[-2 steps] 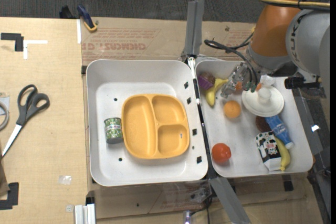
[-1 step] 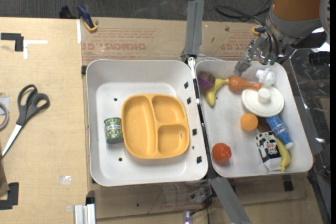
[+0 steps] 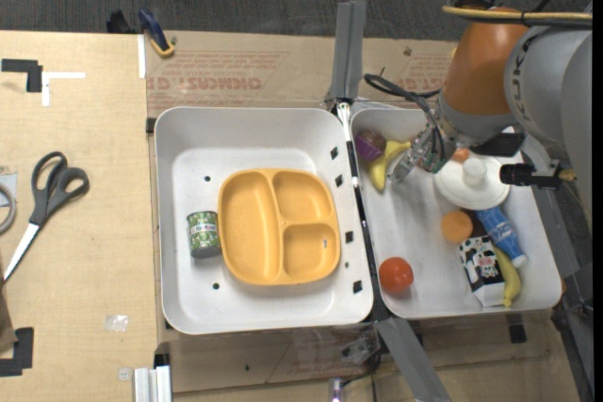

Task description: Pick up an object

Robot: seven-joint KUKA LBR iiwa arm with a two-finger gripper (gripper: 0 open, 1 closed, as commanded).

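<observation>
My gripper (image 3: 415, 160) hangs low in the far part of the right bin (image 3: 429, 297), reaching in from the upper right below the orange band of the arm (image 3: 485, 61). Just left of it lie a yellow banana-like piece (image 3: 384, 167) and a purple object (image 3: 369, 146). A white bottle (image 3: 473, 184) lies just right of the gripper. Further forward sit a small orange (image 3: 456, 226), a blue tube (image 3: 499, 235), a cow-patterned carton (image 3: 482, 266), a banana (image 3: 512, 276) and a red ball-shaped fruit (image 3: 396, 274).
The left bin (image 3: 179, 297) holds a yellow divided plate (image 3: 279, 226) and a small green can (image 3: 203, 233) beside it. Scissors (image 3: 42, 198) lie on the bench at the far left. A ridge with clips (image 3: 353, 202) separates the bins.
</observation>
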